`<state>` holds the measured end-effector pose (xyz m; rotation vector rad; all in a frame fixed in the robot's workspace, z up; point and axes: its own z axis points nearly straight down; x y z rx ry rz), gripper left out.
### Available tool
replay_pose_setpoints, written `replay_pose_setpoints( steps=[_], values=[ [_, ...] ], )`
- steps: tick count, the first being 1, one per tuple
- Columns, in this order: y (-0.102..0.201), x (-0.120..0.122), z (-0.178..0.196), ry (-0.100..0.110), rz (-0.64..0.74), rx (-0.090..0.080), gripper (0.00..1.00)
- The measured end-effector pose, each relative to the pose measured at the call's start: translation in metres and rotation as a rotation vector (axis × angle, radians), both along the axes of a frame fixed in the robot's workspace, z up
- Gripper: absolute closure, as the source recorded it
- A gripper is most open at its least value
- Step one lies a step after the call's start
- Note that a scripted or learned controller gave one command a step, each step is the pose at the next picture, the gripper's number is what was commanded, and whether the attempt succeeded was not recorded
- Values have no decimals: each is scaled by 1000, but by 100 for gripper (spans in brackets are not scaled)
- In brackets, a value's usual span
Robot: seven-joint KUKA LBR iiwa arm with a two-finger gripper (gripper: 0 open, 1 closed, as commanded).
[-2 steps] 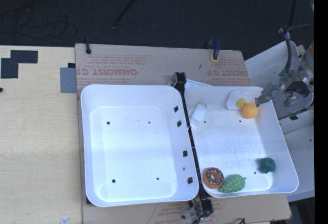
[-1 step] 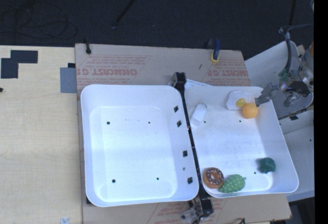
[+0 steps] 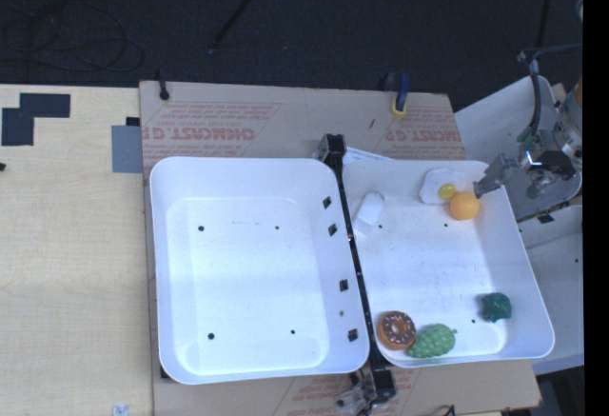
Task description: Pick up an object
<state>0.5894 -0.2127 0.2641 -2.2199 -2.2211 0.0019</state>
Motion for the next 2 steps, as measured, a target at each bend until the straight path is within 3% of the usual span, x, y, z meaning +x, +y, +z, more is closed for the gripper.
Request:
replay_pose_setpoints(
  steps=[2],
  values=[
    [0, 0, 0, 0, 0, 0, 0]
  ],
)
